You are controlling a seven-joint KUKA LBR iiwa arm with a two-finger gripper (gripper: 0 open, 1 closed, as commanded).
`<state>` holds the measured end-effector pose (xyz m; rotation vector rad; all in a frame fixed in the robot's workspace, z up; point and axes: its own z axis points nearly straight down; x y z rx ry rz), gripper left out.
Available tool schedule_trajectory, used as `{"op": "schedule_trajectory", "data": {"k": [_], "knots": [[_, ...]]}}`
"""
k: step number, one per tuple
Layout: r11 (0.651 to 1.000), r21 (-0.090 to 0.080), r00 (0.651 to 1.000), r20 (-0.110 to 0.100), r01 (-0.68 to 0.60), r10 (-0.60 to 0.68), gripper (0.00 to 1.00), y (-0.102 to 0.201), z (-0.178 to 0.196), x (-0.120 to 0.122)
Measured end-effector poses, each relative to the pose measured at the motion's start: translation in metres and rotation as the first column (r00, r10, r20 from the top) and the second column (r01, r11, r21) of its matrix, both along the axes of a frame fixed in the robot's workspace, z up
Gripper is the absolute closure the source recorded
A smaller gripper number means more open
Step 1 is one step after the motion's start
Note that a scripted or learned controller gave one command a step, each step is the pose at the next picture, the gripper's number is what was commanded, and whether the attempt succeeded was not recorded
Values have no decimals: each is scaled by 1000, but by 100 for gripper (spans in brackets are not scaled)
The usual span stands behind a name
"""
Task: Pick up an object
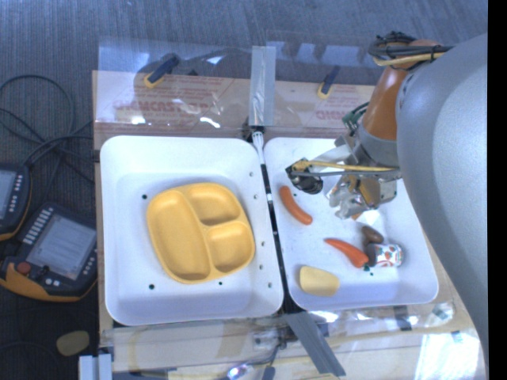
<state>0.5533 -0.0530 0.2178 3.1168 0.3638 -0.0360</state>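
Yellow divided tray (202, 232) in white bin (119, 212); orange sausage (295, 205), pale yellow wedge (318, 280).

- bench (190, 101): tan/cardboard-looking top w/ faint red print, clear plastic sheet over the far part
- left white bin (119, 236) sits on bench, edge-to-edge w/ right white bin (420, 283); thin dark seam btwn them
- 2 clamps on far edge: yellow-tipped clamp (161, 68) above left bin, 2nd yellow-tipped clamp (327, 84) above right bin
- grey upright bracket (261, 81) at far edge, in line w/ the seam
- near edge: metal hardware (313, 343), blurry, can't ID parts
- floor (55, 30): dark grey carpet, black cables (36, 121) on it left of bench
- 2 pendants on floor at left: dark pendant (12, 200), grey/orange pendant (49, 252)
- small tan blob (73, 342) on floor, near-left corner
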Motion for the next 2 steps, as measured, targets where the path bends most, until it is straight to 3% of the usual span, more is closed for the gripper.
{"op": "schedule_trajectory", "data": {"k": [2], "knots": [[1000,0,1000,-11,-11,11,100,1,15,0]]}}
